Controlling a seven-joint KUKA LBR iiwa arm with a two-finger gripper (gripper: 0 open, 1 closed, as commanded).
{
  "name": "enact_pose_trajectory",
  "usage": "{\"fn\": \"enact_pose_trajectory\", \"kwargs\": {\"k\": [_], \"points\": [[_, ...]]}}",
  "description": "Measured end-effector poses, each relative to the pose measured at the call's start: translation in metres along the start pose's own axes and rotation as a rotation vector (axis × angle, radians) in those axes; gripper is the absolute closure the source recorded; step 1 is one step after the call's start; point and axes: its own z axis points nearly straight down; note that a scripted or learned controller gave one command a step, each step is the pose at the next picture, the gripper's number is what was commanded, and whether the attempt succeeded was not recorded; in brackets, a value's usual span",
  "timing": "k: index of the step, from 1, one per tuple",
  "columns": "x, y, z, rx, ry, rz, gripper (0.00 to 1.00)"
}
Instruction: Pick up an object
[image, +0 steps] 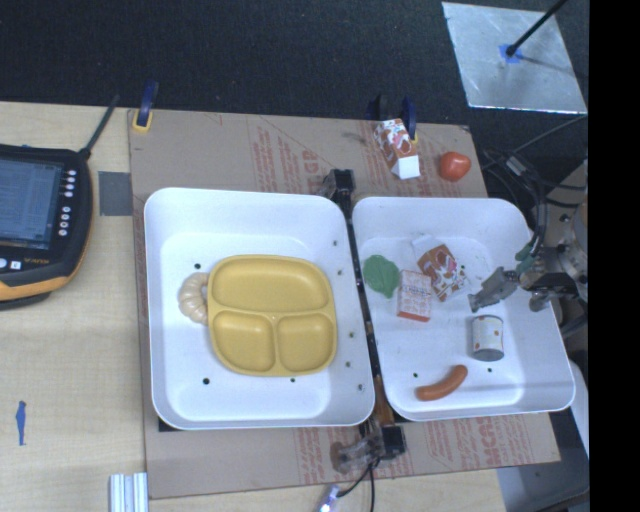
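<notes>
The end effector (497, 290) hangs low over the right bin (540, 385), near its right wall; I cannot tell how it is set, and nothing shows in it. Just below it lies a small grey can (487, 337), with a sausage (441, 383) near the front rim. A green piece (380, 274) and two snack packets (428, 281) lie further left. A yellow tray (270, 313) sits in the left bin (180, 385).

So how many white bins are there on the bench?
2. The left bin holds the yellow tray, and the right bin beside it holds the small things, like the sausage.
</notes>
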Motion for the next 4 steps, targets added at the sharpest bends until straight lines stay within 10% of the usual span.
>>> {"fn": "enact_pose_trajectory", "kwargs": {"k": [1, 2, 3, 4], "points": [[-0.069, 0.012, 0.099, 0.002, -0.001, 0.001, 0.00], [-0.033, 0.063, 0.168, 0.001, 0.000, -0.002, 0.00], [-0.069, 0.146, 0.142, -0.003, -0.001, 0.000, 0.00], [-0.045, 0.167, 0.150, 0.015, 0.000, 0.000, 0.00]]}}
